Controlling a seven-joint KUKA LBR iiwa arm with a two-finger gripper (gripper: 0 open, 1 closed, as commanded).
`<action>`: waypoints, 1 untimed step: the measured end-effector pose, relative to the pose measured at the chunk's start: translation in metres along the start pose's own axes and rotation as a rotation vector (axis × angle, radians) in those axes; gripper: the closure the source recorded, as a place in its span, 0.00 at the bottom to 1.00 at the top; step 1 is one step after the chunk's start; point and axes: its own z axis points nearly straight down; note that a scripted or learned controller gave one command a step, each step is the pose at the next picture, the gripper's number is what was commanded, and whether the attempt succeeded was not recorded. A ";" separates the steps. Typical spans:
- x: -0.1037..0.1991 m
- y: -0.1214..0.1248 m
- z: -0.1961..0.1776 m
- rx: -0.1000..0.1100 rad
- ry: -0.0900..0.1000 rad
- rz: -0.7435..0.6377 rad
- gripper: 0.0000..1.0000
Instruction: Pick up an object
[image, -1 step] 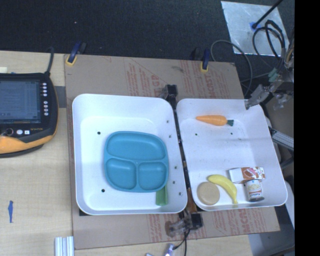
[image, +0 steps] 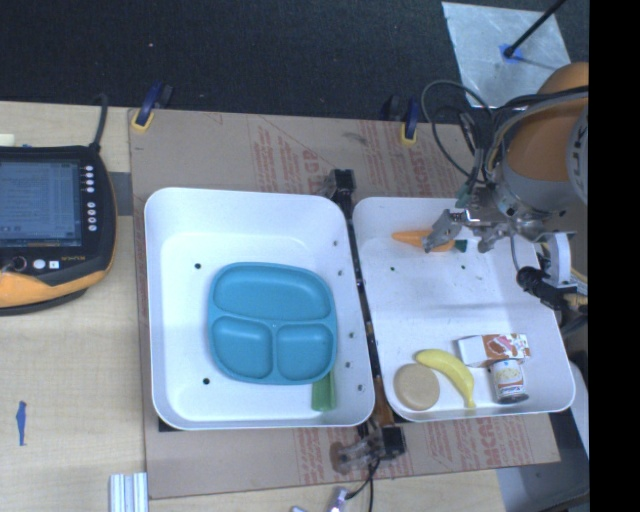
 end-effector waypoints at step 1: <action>-0.064 -0.011 -0.029 -0.004 0.000 0.004 0.00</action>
